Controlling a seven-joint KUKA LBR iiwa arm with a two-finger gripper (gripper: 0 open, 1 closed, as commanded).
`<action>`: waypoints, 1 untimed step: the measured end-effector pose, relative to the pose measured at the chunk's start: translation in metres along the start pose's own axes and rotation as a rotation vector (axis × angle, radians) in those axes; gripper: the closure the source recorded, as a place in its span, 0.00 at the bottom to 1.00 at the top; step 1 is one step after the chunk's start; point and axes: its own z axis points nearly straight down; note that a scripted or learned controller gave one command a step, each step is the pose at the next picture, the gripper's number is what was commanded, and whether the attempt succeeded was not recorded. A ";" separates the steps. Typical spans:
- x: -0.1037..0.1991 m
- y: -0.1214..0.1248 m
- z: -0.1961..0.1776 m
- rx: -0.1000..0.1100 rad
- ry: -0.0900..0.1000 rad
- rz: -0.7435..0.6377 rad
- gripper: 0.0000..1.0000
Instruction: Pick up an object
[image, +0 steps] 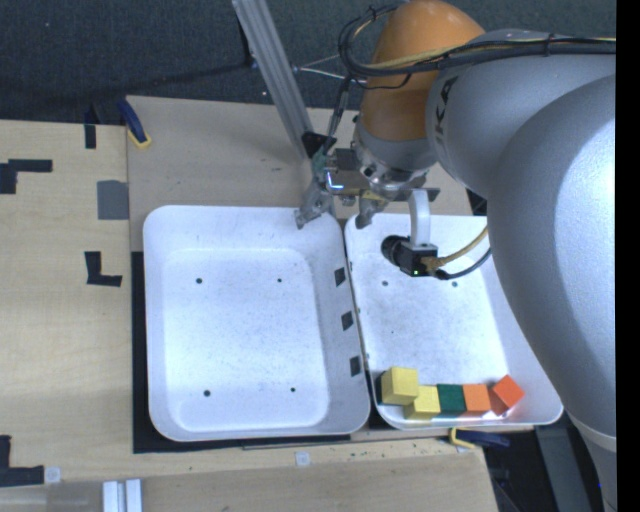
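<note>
Two shallow white bins sit side by side on the tan surface (60, 330), their inner walls touching along the middle. The left bin (240, 320) has a speckled floor with four small dark dots near its corners and no loose items visible on it. The right bin (430, 320) holds a cluster of blocks packed against its near wall. A yellow block (402, 384) lies at the left end of the row, with a second, paler yellow block (426, 402) just beside it and slightly nearer the rim. Next comes a green block (452, 399), then an orange block (476, 398), each touching its neighbour. At the right end a red-orange block (507, 392) sits tilted near the bin's corner.

The grey arm (530, 150) reaches in from the right, its orange band (415, 60) above the wrist. The claw (335, 205) hangs over the far ends of the bins, about where their two walls meet, well apart from the blocks. Whether its fingers are spread or pressed together cannot be told, and nothing is seen held in it. A small black part (405, 253) with a cable hangs below the wrist over the far half of the right bin.

Dark tape marks (100, 268) lie on the surface left of the bins, and a grey metal strut (280, 75) slants up behind them.
</note>
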 end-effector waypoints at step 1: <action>-0.006 -0.015 0.060 0.011 -0.001 0.000 0.00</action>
